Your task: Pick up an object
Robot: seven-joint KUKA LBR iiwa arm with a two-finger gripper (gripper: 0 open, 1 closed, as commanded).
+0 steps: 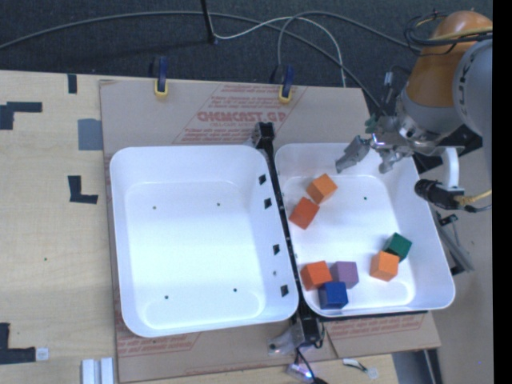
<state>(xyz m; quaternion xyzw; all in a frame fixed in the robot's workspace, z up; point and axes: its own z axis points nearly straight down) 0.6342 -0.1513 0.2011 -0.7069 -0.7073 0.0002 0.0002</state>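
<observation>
Blocks lie scattered in the right bin [416, 214]: two orange ones, one [323, 188] just above another [305, 213] near the divider, a cluster of orange [316, 274], purple [346, 274] and blue [334, 295] at the front, and a green one [398, 246] touching an orange one [385, 266] to the right. The gripper [370, 156] hangs over the bin's back edge with its fingers spread apart and nothing between them, so this looks like the approach. Next, I'd judge, it must travel forward and down over one block, likely the nearest orange cube, small, matte and slightly turned, before closing.

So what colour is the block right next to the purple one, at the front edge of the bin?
Blue; the camera view shows it beside the purple block.
</observation>
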